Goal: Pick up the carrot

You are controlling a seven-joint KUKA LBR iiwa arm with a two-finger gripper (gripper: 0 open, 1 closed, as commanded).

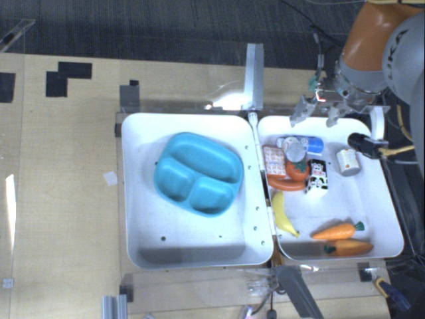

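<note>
A blue tray (198, 173) lay in the left bin (136, 198). In the right bin (372, 198), a banana (284, 216) lay by the divider, with a can (295, 148) and a cup (347, 161) near the far wall. The carrot (335, 231) lay near the front wall. My gripper (317, 113) hung with fingers spread above the far rim, holding nothing, well apart from the carrot.

tan bench (60, 198), 2 white bins side by side: L bin (136, 178), R bin (382, 198)

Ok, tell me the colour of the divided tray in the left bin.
Light blue divided tray, seen in the camera view.
</note>
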